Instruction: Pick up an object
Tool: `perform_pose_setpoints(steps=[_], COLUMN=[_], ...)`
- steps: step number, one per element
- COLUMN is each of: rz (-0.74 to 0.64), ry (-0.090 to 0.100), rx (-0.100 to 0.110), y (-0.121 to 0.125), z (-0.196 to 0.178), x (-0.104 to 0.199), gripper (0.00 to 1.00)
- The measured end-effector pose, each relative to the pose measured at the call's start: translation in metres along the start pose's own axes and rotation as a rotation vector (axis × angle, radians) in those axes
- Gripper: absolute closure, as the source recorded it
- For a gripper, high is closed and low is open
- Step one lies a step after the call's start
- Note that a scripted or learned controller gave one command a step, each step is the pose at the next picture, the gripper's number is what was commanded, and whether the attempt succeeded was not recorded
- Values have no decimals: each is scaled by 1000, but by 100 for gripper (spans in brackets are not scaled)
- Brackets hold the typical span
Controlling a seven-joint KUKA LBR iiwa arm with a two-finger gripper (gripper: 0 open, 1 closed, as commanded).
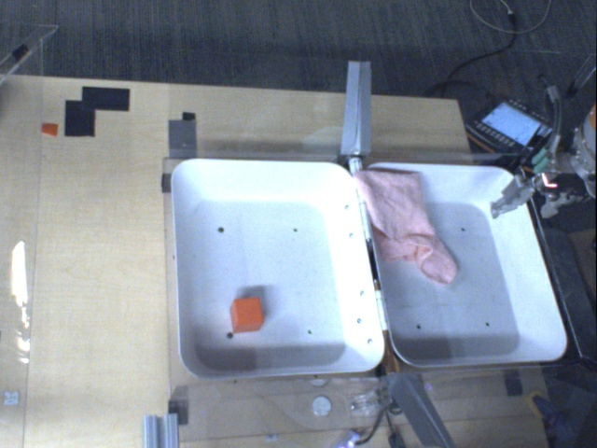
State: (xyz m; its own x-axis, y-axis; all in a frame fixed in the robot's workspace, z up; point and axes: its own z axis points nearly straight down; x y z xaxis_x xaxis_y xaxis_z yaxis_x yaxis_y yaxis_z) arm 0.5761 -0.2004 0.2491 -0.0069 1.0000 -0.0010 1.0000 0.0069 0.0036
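Even, bright overhead light washes the two white bins [280, 250] nearly flat, with soft grey shadows pooling along their near walls. A pale glare streak sits on the bench [93, 250] at the left. Everything looks slightly soft; the far carpet [233, 17] stays dim.

A single fixed camera looks down at a slant on my worktop [93, 250], from fairly high, taking in both white bins [280, 180] side by side.
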Motion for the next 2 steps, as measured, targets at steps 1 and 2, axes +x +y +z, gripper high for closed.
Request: perform_pose_setpoints(steps=[1, 2], rz=[-85, -177], ry=[1, -2], rx=[1, -11], y=[75, 9], z=[135, 159], x=[63, 57], gripper=[0, 0])
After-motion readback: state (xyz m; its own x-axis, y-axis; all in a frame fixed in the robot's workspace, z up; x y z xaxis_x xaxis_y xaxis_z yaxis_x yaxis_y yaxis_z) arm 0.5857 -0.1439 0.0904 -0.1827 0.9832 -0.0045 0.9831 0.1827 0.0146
